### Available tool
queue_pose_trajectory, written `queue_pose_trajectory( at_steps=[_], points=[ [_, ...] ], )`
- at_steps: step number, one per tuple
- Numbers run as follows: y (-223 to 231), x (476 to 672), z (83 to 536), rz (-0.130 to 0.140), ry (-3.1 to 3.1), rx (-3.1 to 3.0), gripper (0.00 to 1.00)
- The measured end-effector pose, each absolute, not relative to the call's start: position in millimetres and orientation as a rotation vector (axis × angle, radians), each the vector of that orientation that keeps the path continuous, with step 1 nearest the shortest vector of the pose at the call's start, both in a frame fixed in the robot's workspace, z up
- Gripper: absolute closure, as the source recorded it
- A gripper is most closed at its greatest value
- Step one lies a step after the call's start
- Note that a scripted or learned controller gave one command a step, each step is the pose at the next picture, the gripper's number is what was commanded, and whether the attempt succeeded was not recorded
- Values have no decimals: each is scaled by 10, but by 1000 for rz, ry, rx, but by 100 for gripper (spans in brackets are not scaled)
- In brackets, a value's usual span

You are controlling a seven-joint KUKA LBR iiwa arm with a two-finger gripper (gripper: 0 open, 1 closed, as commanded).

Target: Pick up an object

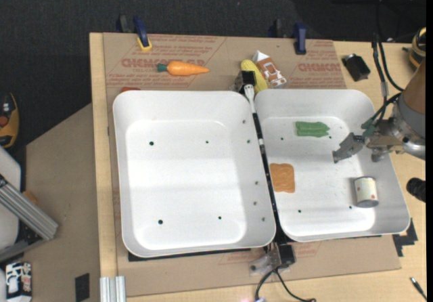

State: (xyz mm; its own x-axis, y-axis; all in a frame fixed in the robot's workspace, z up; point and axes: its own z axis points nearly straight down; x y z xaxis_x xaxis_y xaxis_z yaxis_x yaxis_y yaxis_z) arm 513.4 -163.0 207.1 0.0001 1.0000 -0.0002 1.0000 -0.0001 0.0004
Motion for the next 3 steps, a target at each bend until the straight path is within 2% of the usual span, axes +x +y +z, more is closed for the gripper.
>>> queue_pose_trajectory(
  at_steps=[1,2,3],
  points=[
    [-1941,5263,789,-3,2220,2228,0],
    [-2151,5261,849,3,2223,2221,0],
    [-2097,5440,1060,3,2220,2216,0]
  ],
)
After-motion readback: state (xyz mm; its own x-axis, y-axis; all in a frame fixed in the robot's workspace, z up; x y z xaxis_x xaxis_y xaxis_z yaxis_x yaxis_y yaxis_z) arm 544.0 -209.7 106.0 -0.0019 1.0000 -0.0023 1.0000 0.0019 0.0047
